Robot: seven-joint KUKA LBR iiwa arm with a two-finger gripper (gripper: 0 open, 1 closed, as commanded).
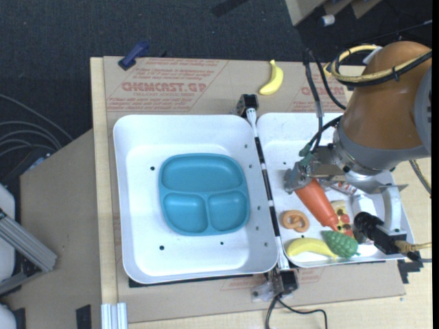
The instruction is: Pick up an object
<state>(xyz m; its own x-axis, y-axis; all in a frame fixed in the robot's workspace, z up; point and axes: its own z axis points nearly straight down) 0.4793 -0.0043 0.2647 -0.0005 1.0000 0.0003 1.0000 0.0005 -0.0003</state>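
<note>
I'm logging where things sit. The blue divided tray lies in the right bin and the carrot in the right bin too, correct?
Not quite. The camera view shows the blue divided tray in the left bin. The carrot is indeed in the right bin.

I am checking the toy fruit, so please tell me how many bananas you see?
2. One banana lies on the bench beyond the bins. The other banana lies in the right bin. The arm may hide more.

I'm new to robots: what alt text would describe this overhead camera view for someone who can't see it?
A grey-and-orange robot arm's tool sits at the top of a toy carrot in the right white bin, beside a pretzel, banana and green toy. The left bin holds a blue divided plate.
</note>
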